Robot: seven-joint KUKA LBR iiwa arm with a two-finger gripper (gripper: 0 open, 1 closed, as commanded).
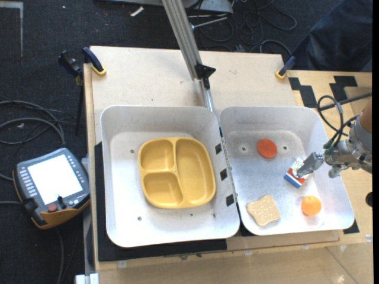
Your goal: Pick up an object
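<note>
Bench [148, 76] first: you've got two white bins side by side on it. Left bin [118, 158] holds a yellow divided plate [176, 171], three compartments, sitting abt centre. Right bin [331, 209] carries four small things. Arm [362, 139] comes in at 3 o'clock of the right bin, over its rim, w/ cables looped above the wrist. Gripper [308, 166] sits low, just right of bin centre, tips down against a small red, white and blue packet [294, 177]; you can't tell from this angle whether the jaws are spread or pinched, or whether the packet is between them. Toast slice [263, 210] lies at 6 o'clock. Red disc [267, 148] at 11 o'clock, well apart from the gripper. Orange ball [311, 206] at 5 o'clock, near the packet, not touching.
</note>
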